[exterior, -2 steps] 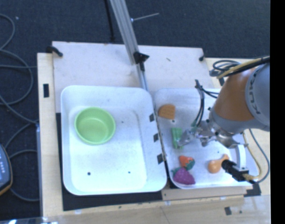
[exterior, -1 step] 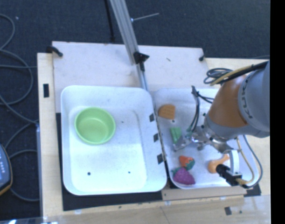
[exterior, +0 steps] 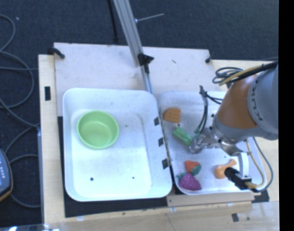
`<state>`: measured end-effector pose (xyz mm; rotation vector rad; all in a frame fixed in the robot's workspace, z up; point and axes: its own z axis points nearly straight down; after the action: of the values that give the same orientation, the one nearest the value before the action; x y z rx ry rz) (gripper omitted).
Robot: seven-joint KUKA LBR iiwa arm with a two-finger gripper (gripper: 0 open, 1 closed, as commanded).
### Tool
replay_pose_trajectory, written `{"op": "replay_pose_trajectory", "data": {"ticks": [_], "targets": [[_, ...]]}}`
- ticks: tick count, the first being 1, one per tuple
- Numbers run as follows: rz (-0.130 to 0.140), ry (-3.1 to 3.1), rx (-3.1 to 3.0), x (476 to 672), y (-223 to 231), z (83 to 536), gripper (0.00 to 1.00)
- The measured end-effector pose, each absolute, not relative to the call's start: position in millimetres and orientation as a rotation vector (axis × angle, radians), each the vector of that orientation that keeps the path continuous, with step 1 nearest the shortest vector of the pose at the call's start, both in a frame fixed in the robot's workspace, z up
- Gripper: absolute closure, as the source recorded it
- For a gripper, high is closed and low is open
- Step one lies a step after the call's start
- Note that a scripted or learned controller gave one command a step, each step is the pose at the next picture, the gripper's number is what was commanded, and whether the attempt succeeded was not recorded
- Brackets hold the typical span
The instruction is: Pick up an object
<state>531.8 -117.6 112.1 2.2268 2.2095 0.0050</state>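
Camera view: the gripper (exterior: 197,146) is just beside a smooth green oblong toy (exterior: 182,136), lying diagonally; its grip state I cannot tell.

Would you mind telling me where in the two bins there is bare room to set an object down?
The left white bin is bare below and right of the round green plastic bowl. The right white bin is crowded: orange piece, green piece, strawberry-like toy, purple toy, and the gripper.
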Motion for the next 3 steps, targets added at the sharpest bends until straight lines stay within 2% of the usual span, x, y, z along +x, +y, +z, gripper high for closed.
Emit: {"op": "replay_pose_trajectory", "data": {"ticks": [1,2,3], "targets": [[0.006,2.211,2.224,524.5,-122,163,1.0],[0.008,2.219,2.212,525.7,-127,227,1.0],[0.003,2.225,2.215,526.8,-128,226,1.0]]}}
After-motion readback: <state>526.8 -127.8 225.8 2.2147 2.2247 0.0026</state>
